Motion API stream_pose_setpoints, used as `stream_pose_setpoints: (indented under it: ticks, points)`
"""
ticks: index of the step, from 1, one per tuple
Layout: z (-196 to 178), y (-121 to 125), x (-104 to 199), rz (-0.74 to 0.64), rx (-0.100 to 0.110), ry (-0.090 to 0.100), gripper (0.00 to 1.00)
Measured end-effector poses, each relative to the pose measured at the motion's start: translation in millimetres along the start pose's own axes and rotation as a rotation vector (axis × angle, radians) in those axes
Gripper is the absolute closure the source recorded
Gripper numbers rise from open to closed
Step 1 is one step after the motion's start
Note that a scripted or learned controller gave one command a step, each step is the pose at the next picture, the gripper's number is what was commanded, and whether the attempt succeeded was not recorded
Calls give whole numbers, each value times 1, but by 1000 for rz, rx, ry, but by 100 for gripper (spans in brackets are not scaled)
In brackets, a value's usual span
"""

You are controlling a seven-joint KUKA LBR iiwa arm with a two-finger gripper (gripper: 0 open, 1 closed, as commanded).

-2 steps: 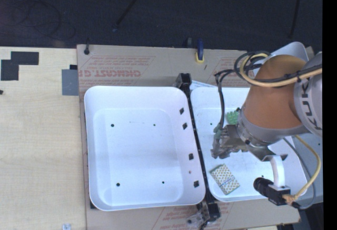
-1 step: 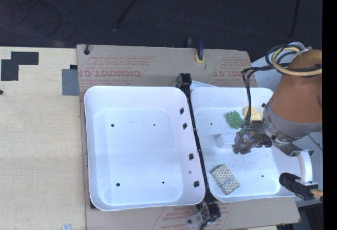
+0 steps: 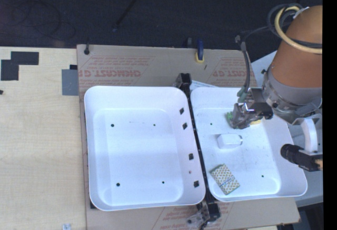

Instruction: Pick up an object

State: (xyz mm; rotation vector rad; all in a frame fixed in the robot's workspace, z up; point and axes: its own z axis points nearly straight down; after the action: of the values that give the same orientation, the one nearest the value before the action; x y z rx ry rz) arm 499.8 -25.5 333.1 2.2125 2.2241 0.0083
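Note:
My gripper (image 3: 240, 118) hangs low over the far middle of the right bin (image 3: 274, 187), at the end of the grey and orange arm reaching in from the right. A small green thing (image 3: 230, 117) shows at the gripper's left side, right against it; I cannot tell whether it is held. A small white rounded object (image 3: 229, 140) lies on the bin floor just in front of the gripper. A flat block with a green and beige pattern (image 3: 225, 178) lies near the bin's front left corner.
The left bin (image 3: 95, 145) stands beside the right one, with a black divider with clips (image 3: 189, 139) between them. Both rest on a cardboard sheet (image 3: 131, 68). A pale wooden bench top (image 3: 37, 145) stretches to the left.

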Motion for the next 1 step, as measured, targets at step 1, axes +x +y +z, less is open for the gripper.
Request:
stream_pose_setpoints:
  ticks: [1]
  points:
    - [-4, -2, -2, 4, 12, -1, 100]
